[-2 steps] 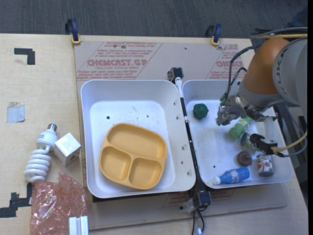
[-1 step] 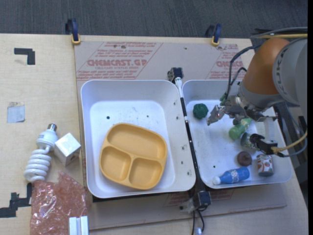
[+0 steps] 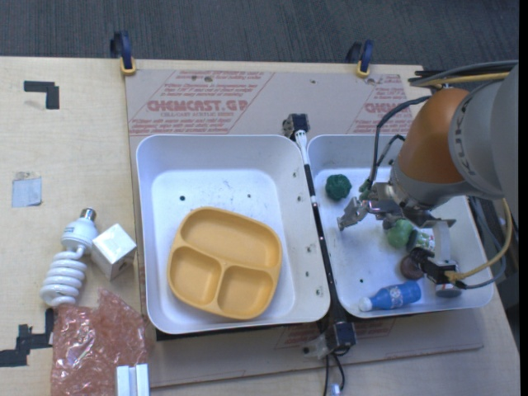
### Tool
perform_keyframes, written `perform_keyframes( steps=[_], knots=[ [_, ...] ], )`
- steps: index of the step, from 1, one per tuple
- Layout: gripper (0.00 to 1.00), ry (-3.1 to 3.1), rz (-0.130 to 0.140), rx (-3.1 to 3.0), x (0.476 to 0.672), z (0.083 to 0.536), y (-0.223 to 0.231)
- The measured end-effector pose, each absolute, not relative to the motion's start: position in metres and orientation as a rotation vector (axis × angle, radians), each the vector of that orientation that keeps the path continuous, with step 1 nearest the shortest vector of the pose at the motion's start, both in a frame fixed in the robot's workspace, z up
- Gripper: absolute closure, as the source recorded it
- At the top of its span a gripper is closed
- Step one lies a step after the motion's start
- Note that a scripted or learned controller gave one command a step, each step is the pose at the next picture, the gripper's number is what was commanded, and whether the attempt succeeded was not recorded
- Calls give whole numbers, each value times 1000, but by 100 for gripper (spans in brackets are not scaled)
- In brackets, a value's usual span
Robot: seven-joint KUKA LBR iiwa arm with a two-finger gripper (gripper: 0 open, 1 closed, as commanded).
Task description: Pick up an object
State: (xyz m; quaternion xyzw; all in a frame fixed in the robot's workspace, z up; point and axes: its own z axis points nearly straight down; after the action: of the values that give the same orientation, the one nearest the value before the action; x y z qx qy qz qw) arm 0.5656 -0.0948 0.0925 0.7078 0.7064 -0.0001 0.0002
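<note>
Pink crinkly wrap (image 3: 95, 345): closest to me, on the bench outside the bins, at the left.
Blue bottle (image 3: 396, 296): lying on its side at the near edge of the right bin (image 3: 363, 262), with its white cap pointing left.
Brown round thing (image 3: 410, 266): just behind the bottle, in the same bin.
Yellow tray (image 3: 224, 262): lying flat in the left bin (image 3: 214, 180), toward the near side. It has three dips in it.
Light bulb (image 3: 68, 266): a white curly one, on the bench left of the left bin.
White block (image 3: 114, 248): touching the bulb on its right side.
Light green thing (image 3: 399, 234): in the middle of the right bin, partly hidden under the robot's hand.
Gripper (image 3: 351, 215): low over the right bin, pointing left. Its tip is over bare white floor, between the light green thing and the dark green lump.
Gripper's grip: I cannot tell if it is open or closed.
Dark green lump (image 3: 337, 186): at the far left of the right bin, near the gripper tip but apart from it.
Arm (image 3: 445, 139): grey and orange, coming in from the right above the bin.
Brown board (image 3: 198, 97): under both bins, with red writing on it.
Blue clamps (image 3: 122, 54): farthest away, one at each far corner of the board.
</note>
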Motion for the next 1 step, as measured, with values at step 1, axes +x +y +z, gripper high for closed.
perform_keyframes(
  steps=[1],
  knots=[
    [100, 2215, 1, 2224, 567, 103, -95]
  ],
)
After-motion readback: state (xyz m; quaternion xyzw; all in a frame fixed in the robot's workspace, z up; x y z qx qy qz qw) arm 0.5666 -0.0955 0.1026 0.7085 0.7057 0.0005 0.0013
